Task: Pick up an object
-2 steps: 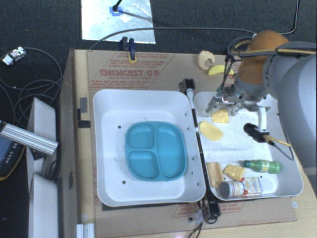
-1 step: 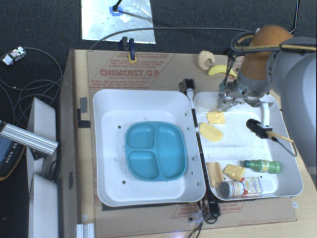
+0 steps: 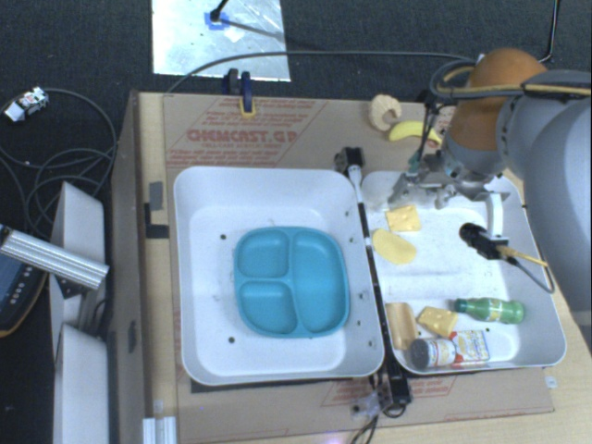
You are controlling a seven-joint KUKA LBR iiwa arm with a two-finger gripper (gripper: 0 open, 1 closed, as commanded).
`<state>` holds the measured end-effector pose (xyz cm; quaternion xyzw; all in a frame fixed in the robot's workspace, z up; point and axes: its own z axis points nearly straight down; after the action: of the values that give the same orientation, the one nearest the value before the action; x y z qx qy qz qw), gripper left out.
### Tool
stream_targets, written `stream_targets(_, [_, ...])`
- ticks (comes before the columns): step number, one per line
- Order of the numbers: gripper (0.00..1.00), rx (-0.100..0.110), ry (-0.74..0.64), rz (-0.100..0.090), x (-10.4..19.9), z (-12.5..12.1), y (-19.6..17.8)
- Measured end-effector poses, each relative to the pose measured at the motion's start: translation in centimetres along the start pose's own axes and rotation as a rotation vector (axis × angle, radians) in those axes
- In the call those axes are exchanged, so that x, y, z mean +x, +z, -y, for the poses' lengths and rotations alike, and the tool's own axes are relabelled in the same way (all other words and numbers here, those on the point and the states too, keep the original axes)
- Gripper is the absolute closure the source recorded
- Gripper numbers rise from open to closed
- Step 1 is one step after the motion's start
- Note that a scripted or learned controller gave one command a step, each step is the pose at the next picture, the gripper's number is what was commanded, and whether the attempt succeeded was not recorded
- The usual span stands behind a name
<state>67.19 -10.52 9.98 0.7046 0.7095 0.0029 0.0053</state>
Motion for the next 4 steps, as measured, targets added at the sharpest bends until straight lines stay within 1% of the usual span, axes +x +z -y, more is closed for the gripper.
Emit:
stream_targets(1, [0.00,0.010,0.001,-0.003,1.8,0.3,1.5])
stream_targets(2, [0.00,0.008,0.006,-0.003,1.1,0.3,1.4])
stream_targets(3, [0.00,0.009,0.002,-0.003,1.9,0.3,1.5])
stream_targets(4, [1.00,-0.002,0.000,0.000,1.7,-0.1,-0.1])
